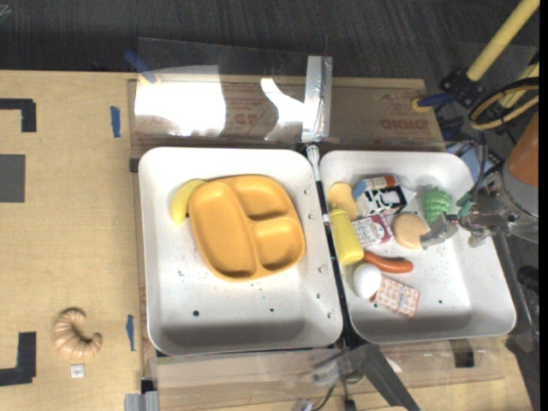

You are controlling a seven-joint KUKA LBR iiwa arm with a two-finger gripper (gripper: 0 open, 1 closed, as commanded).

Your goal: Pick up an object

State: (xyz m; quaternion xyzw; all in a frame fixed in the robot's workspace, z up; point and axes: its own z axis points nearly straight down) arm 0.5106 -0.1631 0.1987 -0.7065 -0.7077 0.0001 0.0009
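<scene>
Gripper point(451, 227) hangs over right bin point(488, 311) beside round tan bun point(409, 229).

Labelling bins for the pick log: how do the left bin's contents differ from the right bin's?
The left bin holds one big orange divided tray with a banana beside it; the right bin holds many small items, among them a yellow bottle, white egg and sausage. The gripper hangs over the right bin, not the left. Both are shallow, white and speckled.
</scene>
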